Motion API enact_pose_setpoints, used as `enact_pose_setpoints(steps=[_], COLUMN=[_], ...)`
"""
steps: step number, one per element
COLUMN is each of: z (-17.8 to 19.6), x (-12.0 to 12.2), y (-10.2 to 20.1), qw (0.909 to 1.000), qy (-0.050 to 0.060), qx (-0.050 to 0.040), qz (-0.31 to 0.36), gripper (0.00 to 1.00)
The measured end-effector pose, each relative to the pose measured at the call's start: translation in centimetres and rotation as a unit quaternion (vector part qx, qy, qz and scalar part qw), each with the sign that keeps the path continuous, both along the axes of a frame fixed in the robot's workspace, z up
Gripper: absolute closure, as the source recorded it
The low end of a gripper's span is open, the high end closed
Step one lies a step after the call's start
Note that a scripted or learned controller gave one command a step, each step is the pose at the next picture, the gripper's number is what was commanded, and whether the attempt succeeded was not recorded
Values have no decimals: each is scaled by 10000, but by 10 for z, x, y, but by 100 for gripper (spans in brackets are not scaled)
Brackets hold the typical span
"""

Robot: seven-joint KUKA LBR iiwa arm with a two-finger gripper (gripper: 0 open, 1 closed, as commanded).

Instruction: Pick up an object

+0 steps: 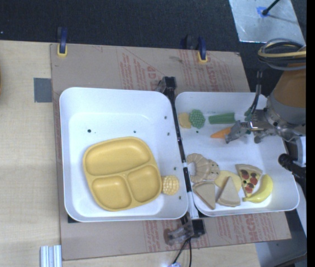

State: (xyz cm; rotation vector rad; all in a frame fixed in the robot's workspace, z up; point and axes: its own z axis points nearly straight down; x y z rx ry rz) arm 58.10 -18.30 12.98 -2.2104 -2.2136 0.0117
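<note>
The left bin (68,149) holds 1 yellow tray (123,172) and corn (170,185), the right bin (282,204) holds toy food with a carrot (220,132) just beside the gripper (245,133), whose fingers stand spread and pinch nothing.

Two bins sit side by side on the surface (18,149): the left bin (74,102) holds a divided tray (122,172) with a corn cob (170,185) touching its right edge. In the right bin (232,98), a broccoli floret (196,118), a pea pod (221,117) and a carrot (220,132) lie along the far side. Bread slices (218,193), a pizza slice (248,178) and a banana (264,189) cluster at the near side; the pincer (246,134) hangs just right of the carrot.
</note>
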Motion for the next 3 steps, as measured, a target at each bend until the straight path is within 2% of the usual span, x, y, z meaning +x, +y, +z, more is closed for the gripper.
enact_pose_setpoints(steps=[1, 2, 3], z=[-8, 27, -42], x=[-98, 8, 38], y=[-24, -5, 15], qw=[10000, 9999, 10000], qy=[-12, -115, -54], qx=[-14, -29, -19], qz=[-19, 40, 31], gripper=[0, 0, 0])
